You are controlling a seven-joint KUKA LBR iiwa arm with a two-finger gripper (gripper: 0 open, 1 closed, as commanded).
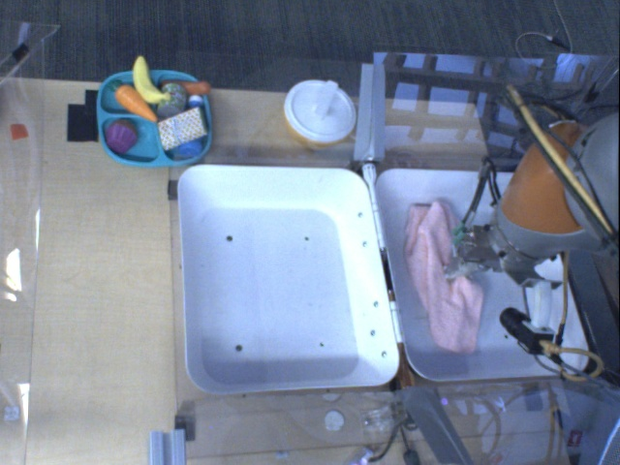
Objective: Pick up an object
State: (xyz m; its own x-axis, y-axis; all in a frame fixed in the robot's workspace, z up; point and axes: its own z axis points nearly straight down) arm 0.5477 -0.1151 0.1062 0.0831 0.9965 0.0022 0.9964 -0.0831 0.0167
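The crumpled pink cloth point(442, 277) lay in the right white bin point(418, 356); the gripper point(467, 256) pressed at its edge, its fingers' spread beyond telling. Soft, light fabric; a raised fold looked the best hold.

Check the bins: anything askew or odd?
Nothing damaged or spilled. The pink cloth lies rumpled in the right bin, with the end effector at its right edge. The toy tray sits outside the bins.

A blue divided tray point(109, 150) of toy food is set near a lidded yellow bowl point(321, 112), behind the left white bin point(281, 279).
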